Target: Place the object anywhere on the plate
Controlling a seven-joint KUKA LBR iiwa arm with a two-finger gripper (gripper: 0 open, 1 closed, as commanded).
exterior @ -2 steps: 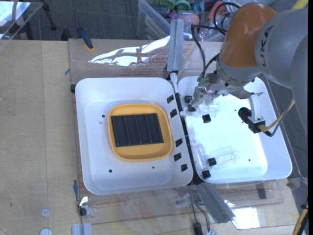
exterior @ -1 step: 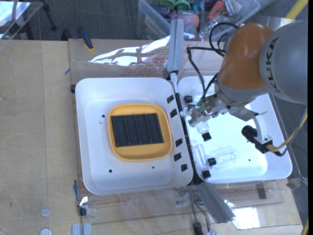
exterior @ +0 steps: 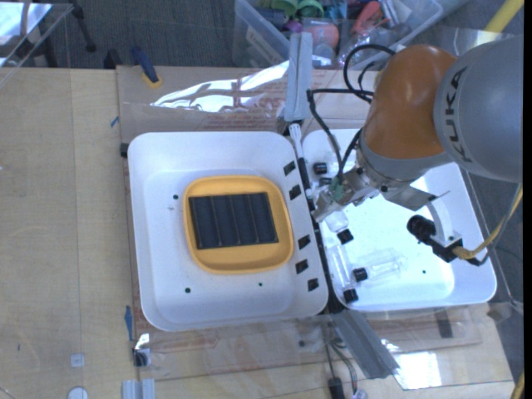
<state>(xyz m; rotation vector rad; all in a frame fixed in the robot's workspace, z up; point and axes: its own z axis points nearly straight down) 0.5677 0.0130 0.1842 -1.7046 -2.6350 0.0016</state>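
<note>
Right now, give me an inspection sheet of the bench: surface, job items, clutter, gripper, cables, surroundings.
Surface: wooden bench bearing two white bins, left bin and right bin.
Job's things: yellow plate with dark ribbed centre in the left bin; clear object lying in the right bin.
Clutter: nothing seen in the bins.
Gripper: gripper low over the right bin's left edge; finger state unclear.
Cables: black cables looping by the wrist; yellow cable at right.
Surroundings: clear tub of coloured toys behind.
</note>
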